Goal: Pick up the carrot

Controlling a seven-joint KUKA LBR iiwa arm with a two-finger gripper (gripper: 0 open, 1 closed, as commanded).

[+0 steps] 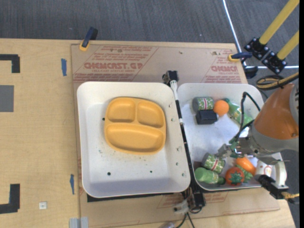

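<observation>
The carrot, a small orange piece, lies near the front of the right bin. A red-orange toy with a green top sits just in front of it. My gripper hangs low over the bin, just behind and to the left of the carrot, under the grey wrist and orange band. The arm hides part of the bin's right side. Nothing shows in the gripper's grasp.
The right bin also holds a green can, a black block, an orange ball, a striped can and a green piece. A yellow divided plate lies in the left bin.
</observation>
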